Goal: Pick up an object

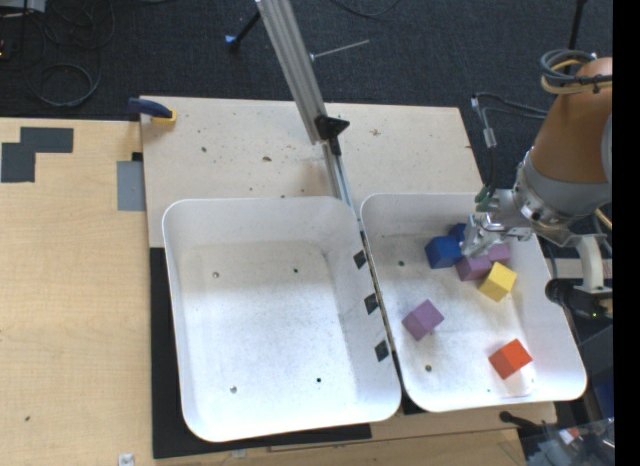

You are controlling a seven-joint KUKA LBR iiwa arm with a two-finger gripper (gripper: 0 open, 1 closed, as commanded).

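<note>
The right bin (540, 394) holds several small blocks. A blue block (442, 251) lies near its middle back, with a purple block (474, 267) just right of it and a yellow block (497, 281) beside that. Another purple block (422, 318) rests nearer the centre divider, and an orange-red block (511, 358) sits toward the front right. My gripper (484, 241) reaches in from the right and hangs low over the blue and purple blocks. Its metal body hides the fingertips, and I see nothing held.
The left bin (260, 394) stands beside the right one, split from it by a divider with black clips (371, 303). A slanted aluminium pole (298, 64) rises behind the bins. A blue and yellow clamp (152, 110) lies at the bench's back left corner.
</note>
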